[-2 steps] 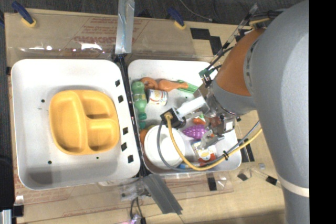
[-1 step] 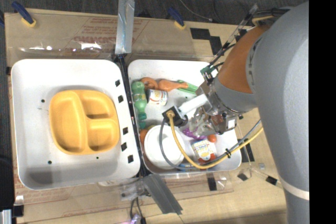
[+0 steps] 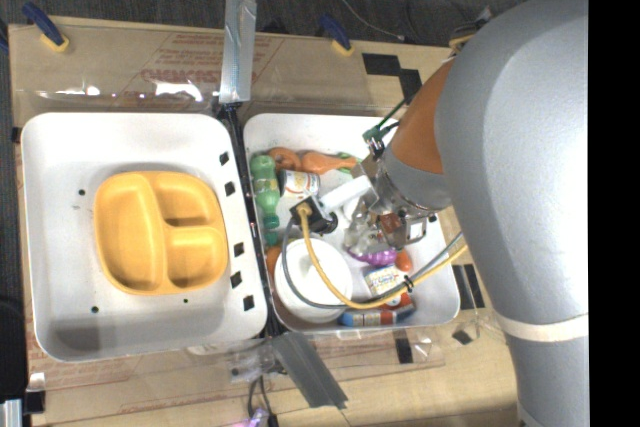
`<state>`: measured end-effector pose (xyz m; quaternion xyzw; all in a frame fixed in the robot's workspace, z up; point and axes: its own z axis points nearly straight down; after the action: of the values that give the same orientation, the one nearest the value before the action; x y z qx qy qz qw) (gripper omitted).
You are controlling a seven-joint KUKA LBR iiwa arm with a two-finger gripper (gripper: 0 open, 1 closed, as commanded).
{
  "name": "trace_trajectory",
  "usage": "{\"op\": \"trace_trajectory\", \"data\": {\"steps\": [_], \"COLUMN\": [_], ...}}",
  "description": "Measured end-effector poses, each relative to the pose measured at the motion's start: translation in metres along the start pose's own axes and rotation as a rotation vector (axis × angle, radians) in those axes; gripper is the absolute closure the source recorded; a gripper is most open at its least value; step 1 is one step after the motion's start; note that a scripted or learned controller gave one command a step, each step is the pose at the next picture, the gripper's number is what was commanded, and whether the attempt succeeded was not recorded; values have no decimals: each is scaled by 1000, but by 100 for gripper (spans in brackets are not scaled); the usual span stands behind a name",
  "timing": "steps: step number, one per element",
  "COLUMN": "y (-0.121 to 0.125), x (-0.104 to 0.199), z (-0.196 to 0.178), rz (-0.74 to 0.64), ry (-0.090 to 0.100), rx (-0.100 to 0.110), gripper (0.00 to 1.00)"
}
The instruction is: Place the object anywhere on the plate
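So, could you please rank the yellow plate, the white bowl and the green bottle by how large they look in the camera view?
1. Yellow plate, in the left bin: clearly largest.
2. White bowl, in the right bin, partly covered by a yellow cable.
3. Green bottle, at the right bin's left wall: smallest, though clutter may hide part of it.

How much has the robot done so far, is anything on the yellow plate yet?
Nothing is on the yellow plate yet; it sits bare in the left bin. The gripper is down among the cluttered objects in the right bin, seemingly working on a pick. Picking something up, carrying it over and setting it down remain.
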<state>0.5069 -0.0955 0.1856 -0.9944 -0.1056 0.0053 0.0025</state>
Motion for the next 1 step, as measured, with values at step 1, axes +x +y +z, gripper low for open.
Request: {"op": "trace_trajectory", "data": {"steps": [1], "y": [40], "x": [-21], "z": [-58], "rz": [-1], "ry": [10], "rx": [-4], "gripper": [100]}}
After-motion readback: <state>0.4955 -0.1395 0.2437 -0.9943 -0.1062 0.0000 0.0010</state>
